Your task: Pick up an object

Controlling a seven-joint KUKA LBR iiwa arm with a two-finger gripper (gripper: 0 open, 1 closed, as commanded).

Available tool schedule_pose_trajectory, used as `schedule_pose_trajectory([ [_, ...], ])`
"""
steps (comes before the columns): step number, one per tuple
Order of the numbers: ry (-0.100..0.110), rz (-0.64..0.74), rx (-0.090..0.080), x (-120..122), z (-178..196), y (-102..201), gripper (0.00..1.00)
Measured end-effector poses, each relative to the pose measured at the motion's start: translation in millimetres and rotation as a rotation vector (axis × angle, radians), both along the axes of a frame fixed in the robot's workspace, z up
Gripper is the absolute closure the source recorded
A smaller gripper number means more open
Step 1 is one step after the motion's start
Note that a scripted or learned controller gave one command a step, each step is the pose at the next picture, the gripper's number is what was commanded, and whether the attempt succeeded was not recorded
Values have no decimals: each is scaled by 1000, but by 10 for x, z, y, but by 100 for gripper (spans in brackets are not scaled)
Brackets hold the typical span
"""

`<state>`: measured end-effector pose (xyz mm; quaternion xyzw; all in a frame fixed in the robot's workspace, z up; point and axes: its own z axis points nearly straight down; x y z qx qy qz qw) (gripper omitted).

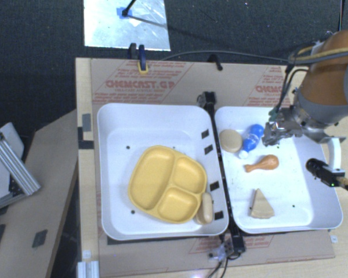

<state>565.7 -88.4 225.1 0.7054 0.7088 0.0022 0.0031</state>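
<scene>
A dark carpeted floor surrounds the bench (87,155), whose top is covered by a brown board (162,80) printed in red with "CHEMCAST GP", readable at the board's twelve o'clock edge and repeated, partly cut off, toward two o'clock. A shiny foil-like sheet (126,16) lies on the floor beyond the bench at eleven o'clock.

Two white bins sit side by side on the board. The left bin (122,126) holds a yellow divided tray (167,184) with three compartments, and a pale bread-roll shape (205,207) rests against the tray's five o'clock corner.

The right bin (313,207) holds four small things: a round beige bun (231,139) at its ten o'clock, a blue and white bottle (251,138) touching the bun's right side, a tan drumstick (262,164) near the bin's centre, and a beige wedge (260,205) at six o'clock.

The gripper (275,131) hangs over the right bin at about one o'clock, just beside the bottle's right end. Its tip is a dark blur, so whether it is spread or pressed together cannot be told, and nothing is seen held in it.
</scene>
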Motion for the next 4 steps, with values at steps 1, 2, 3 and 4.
schedule_pose_trajectory([
  [1, 1, 0, 0, 16, 436, -3, 100],
  [2, 5, 4, 2, 112, 361, 474, 100],
  [3, 7, 4, 3, 98, 171, 989, 100],
  [4, 8, 5, 3, 78, 16, 1552, 100],
])
